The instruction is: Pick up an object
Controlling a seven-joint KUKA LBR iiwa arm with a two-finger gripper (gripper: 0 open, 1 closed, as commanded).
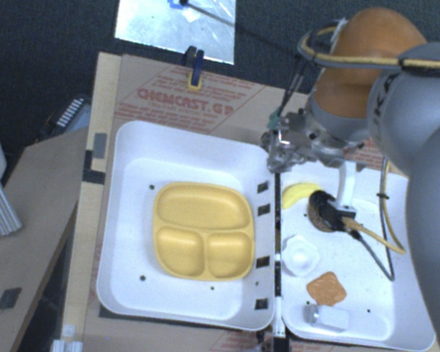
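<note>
Claw (278, 151), its opening impossible to tell, is hovering near yellow banana (299, 194), looking light, smooth, curved; gripping across its middle seems safest.

A pale yellow divided tray (198, 230) lies in a white bin (129, 197); an orange-brown cookie (325, 289).

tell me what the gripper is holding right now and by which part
Cannot be told: the gripper sits over the divider between the bins, near the yellow piece, and its tip is too blurred to show anything held.
</note>
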